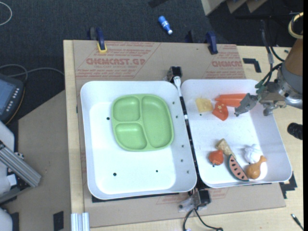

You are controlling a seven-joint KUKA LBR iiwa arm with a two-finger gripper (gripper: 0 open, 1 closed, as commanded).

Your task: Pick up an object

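The right bin (269,129) holds several toy foods. An orange carrot (231,99), a red piece (221,112) and a yellow cheese wedge (204,105) lie at its far side. Near its front lie a red tomato (216,158), a tan bread piece (223,145), a watermelon slice (236,168), a white garlic (250,153) and an orange drumstick (255,168). My gripper (255,108) hovers over the bin's far right part, just right of the carrot. It is open, and nothing sits between its fingers.
A green divided plate (143,121) lies in the left bin (96,143). Blue clamps (100,36) hold the board at the back. A black hinge (175,74) joins the bins.
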